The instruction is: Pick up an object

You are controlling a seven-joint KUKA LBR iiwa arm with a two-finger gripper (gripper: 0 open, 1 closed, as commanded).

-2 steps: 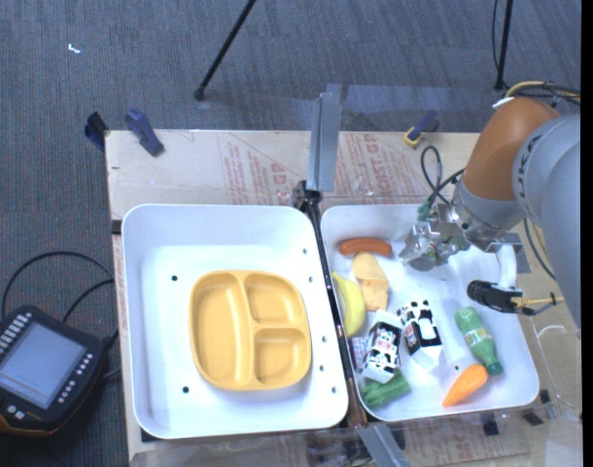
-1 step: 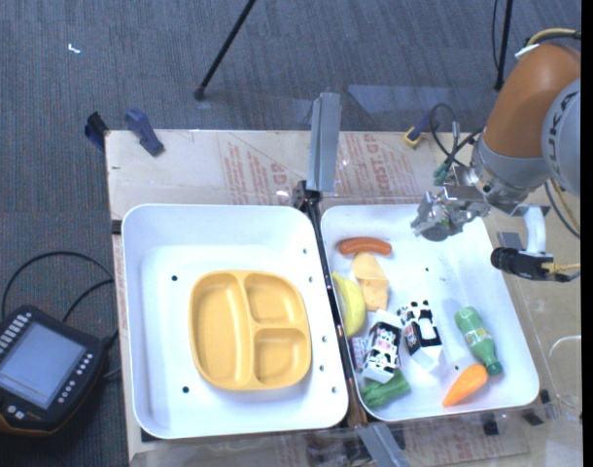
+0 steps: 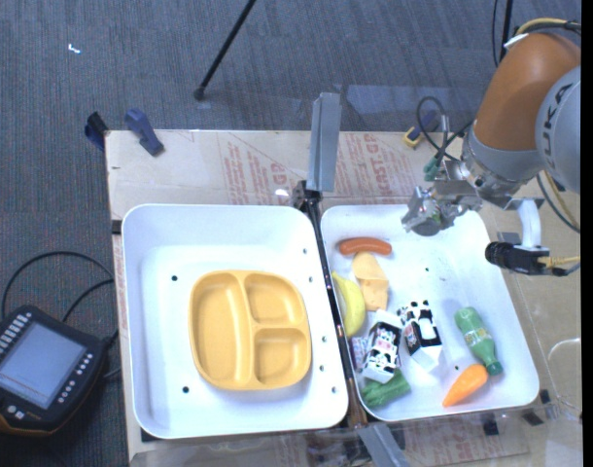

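We see gripper [image 3: 425,214] above right bin [image 3: 515,309], claw state unreadable; nothing lifted, sausage [image 3: 365,246] nearest.

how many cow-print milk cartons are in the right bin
2. One milk carton lies near the bin's left wall, below the banana. The other carton sits just right of it, toward the middle of the right bin. Nothing seems piled enough to hide a third.

light: bright, even — shadows: soft | glare: white bins [image 3: 151,261] | focus: slightly soft
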